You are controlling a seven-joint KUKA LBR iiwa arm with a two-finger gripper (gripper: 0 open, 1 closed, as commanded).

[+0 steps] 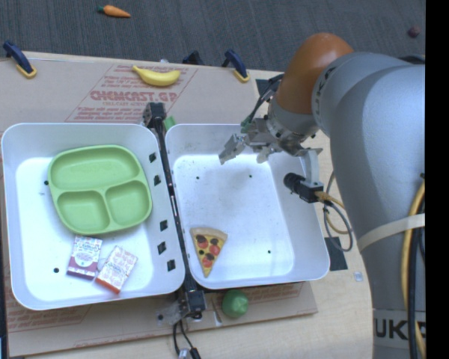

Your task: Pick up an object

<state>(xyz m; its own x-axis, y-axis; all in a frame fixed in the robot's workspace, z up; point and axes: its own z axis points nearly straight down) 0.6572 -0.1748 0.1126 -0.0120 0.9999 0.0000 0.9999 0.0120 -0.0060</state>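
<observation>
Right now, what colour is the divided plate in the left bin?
Light green; the divided plate shows clearly in the camera view.

arm (374,163) cut off at right and bottom edges, pincer (243,146) fingers' state unclear

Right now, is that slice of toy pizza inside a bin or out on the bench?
Inside. The pizza slice lies flat on the floor of the right bin, near its front left corner, within the bin's rim.

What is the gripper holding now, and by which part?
Nothing. The gripper is open above the right bin, with nothing between its fingers; the pizza slice lies apart.
</observation>
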